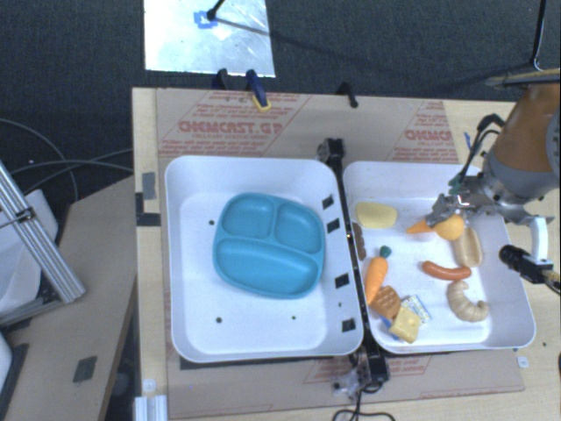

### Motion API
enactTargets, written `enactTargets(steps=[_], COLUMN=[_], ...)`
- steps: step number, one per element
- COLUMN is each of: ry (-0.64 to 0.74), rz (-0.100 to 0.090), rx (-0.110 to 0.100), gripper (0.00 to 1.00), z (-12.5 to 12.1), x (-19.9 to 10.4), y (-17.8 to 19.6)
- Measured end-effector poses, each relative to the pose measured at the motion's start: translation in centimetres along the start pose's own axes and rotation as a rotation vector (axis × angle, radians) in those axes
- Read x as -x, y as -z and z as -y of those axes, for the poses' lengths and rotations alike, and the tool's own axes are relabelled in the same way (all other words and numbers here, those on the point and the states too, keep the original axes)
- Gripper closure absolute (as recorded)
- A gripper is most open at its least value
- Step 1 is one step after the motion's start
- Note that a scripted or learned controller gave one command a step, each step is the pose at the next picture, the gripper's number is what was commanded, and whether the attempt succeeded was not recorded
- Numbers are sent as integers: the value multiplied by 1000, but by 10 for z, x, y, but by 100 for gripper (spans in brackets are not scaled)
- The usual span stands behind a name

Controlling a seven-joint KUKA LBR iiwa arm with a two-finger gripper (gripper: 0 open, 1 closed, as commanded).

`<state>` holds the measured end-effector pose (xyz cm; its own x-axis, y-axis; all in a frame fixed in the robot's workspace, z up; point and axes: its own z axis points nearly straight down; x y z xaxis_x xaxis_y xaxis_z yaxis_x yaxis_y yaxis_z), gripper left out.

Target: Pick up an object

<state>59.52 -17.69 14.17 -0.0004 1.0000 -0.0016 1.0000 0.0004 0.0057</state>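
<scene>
The right bin (517,323) holds several toy foods. A pale yellow piece (376,214) lies at its far left, an orange carrot (376,275) below it. A round yellow-orange fruit (450,227) sits beside an orange wedge (419,228). A tan bun (467,247), a red sausage (446,271), a croissant (465,301), a brown piece (384,302) and a yellow cheese wedge (406,324) lie nearer the front. My gripper (450,205) hangs just above the round fruit, at the bin's far right. Nothing shows between its fingers.
The left bin (193,323) carries a blue divided plate (268,244). A black divider with clips (346,261) runs between the bins. A shiny square sheet (209,23) lies beyond the bench. The arm (526,147) comes in over the right bin's far corner.
</scene>
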Motion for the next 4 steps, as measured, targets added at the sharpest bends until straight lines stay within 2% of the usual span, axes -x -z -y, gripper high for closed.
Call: enactTargets(steps=[1,2,4], ry=[4,4,9], rz=[1,0,-4], rx=[2,0,-6], gripper=[100,100,100], z=[-10,-12,11], x=[4,4,-116], y=[60,85,77])
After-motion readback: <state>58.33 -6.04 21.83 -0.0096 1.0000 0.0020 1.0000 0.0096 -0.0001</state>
